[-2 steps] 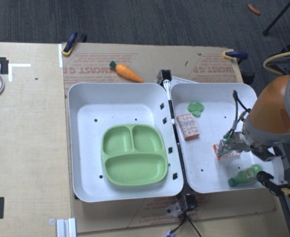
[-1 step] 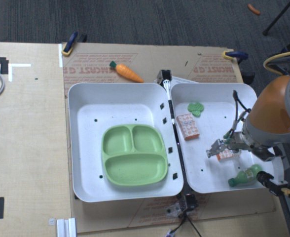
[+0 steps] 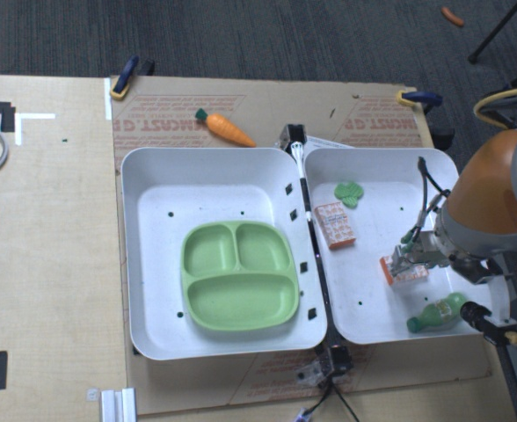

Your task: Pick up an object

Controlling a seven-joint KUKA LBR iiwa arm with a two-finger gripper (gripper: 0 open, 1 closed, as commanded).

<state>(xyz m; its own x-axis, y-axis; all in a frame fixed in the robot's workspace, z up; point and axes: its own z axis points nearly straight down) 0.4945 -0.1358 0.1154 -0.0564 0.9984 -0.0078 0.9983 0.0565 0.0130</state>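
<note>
Right bin's middle lies bare; claw, grip unclear, near its right wall.

Small red-white box, right bin

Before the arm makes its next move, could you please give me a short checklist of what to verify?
1. End effector sits low over the small carton in the right bin: ok.
2. Carton seen between its fingers: cannot tell, the view is too cluttered there.
3. Green bottle lies apart from the carton, nearer the bin's front edge: ok.
4. Patterned box and green leaf lie well away from the end effector: ok.
5. Green tray rests flat in the left bin, out of the way: ok.
6. Carrot lies outside both bins on the cardboard: ok.
</note>
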